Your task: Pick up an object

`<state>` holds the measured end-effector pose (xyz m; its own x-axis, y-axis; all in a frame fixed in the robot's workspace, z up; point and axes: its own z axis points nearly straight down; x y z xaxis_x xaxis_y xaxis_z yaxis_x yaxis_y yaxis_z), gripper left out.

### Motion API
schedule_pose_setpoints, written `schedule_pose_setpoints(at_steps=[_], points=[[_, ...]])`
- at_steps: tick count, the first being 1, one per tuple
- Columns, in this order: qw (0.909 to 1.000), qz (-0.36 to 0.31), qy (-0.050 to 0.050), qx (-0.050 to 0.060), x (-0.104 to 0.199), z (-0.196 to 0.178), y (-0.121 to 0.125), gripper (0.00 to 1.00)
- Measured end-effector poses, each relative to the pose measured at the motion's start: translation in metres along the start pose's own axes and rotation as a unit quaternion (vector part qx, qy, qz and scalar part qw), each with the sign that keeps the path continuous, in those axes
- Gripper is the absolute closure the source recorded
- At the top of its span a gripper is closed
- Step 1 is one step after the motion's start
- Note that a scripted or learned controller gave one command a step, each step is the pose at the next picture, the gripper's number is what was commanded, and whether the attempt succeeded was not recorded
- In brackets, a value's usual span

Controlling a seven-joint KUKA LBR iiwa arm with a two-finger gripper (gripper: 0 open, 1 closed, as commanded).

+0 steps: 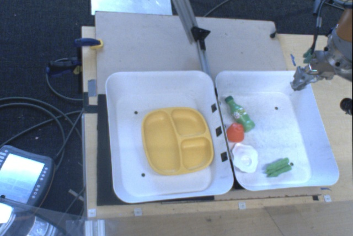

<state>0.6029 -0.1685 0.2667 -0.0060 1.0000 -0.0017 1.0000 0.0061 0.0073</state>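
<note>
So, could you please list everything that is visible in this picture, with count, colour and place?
bins: 2, white, side by side on the bench
divided tray: 1, yellow, three compartments, in the left bin
bottle: 1, green with a label, lying near the left wall of the right bin
tomato-like ball: 1, red, just below the bottle
fried egg toy: 1, white, below the red ball
bean pod: 1, green, near the front of the right bin
clamp: 1, blue and yellow, at the bench's left edge
tablet: 1, grey, on the floor at lower left
claw: 1, grey, over the right bin's far right corner
</note>
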Motion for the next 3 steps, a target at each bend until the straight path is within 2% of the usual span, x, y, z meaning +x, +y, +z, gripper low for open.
schedule_pose_setpoints(at_steps=[3], points=[[1.0, -0.003, 0.002, 0.003, 0.144, 0.02, -0.002, 1.0]])
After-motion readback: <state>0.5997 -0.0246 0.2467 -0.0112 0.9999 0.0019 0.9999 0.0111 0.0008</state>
